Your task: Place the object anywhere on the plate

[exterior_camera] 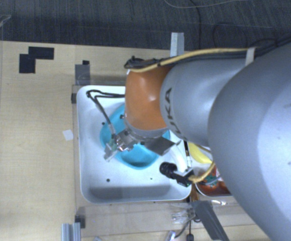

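A blue plate (pixel 137 157) lies in the left white bin (pixel 92 185), mostly covered by the arm's wrist. My gripper (pixel 112 149) hangs over the plate's left edge, low in the bin. Its metal fingertips point down and to the left, and I cannot make out anything between them. The arm's orange band and grey body hide the rest of the plate and most of the right bin.
A yellow object (pixel 200 154) and a reddish-orange item (pixel 216 181) peek out below the arm in the right bin. A black cable (pixel 97 102) loops over the left bin's far corner. Bare bin floor lies in front of the plate.
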Robot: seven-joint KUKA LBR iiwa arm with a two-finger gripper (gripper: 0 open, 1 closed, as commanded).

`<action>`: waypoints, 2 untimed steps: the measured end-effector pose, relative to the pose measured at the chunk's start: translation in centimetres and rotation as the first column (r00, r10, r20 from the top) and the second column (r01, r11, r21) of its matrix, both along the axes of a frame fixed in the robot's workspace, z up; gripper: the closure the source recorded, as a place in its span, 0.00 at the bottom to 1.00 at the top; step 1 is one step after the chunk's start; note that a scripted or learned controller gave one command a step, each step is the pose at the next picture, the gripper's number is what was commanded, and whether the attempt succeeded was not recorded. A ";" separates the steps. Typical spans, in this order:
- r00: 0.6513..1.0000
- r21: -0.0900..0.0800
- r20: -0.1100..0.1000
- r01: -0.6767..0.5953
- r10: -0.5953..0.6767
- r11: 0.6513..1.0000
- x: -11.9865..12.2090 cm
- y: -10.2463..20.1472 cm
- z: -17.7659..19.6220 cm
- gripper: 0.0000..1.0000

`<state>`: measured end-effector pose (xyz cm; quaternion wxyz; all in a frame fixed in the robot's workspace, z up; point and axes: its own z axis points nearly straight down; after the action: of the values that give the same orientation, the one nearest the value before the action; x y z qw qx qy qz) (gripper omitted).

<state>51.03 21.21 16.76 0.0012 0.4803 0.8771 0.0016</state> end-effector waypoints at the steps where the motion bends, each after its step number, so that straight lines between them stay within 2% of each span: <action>1: 0.992 0.000 0.002 -0.123 0.123 0.992 3.0 -0.4 -0.2 0.00; 2: 0.969 0.004 0.012 -0.248 0.248 0.969 8.3 1.5 -7.5 0.00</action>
<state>59.37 22.73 9.23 0.0047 0.3671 0.9301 0.0067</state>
